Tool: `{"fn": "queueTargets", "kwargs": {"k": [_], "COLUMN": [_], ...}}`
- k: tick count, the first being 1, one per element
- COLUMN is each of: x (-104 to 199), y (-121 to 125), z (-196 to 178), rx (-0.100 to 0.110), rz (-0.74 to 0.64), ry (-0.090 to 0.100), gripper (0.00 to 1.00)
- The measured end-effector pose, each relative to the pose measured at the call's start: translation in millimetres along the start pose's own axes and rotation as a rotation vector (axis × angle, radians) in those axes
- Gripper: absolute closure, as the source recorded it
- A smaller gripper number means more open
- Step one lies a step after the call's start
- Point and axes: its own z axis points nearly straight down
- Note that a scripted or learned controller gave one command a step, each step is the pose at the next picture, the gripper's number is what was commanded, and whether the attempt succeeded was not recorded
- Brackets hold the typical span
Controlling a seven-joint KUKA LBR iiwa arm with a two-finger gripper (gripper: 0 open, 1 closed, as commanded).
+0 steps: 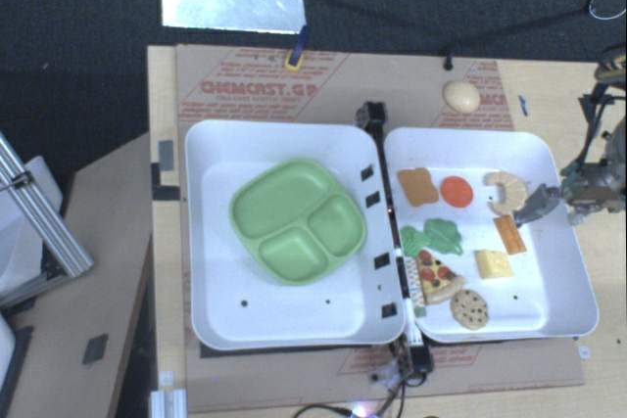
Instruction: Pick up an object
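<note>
The gripper (537,204) reaches in over the right bin (563,308) at its far-right side, its dark tip just beside the orange stick (509,235) and the pale ring piece (505,192); whether the claw is apart or together I cannot tell — the tip is a dark blur with nothing visibly between its parts. The likely pick is the stick, lying flat on the bin floor, tilted, touching or nearly touching the ring piece above it and near the cheese (494,263) below; it looks like moulded toy food, so I judge it light, stiff and smooth — apt to skid on the slick white floor rather than to break; the best hold would be across its narrow width, near its middle, with room kept from the ring piece. The rest lie apart: toast (418,187), tomato slice (457,191), lettuce (434,236), pizza (437,276) and cookie (470,309); all flat and low, so a pinch from above has little height to bite on; the left bin (220,308) holds a green tray (294,220).
</note>
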Motion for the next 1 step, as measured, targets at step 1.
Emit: {"fn": "queueTargets", "kwargs": {"k": [1], "x": [0.4], "y": [2.1], "z": [-5.3], "rx": [-0.010], "rz": [-0.003], "ry": [-0.002], "gripper": [0.00]}}
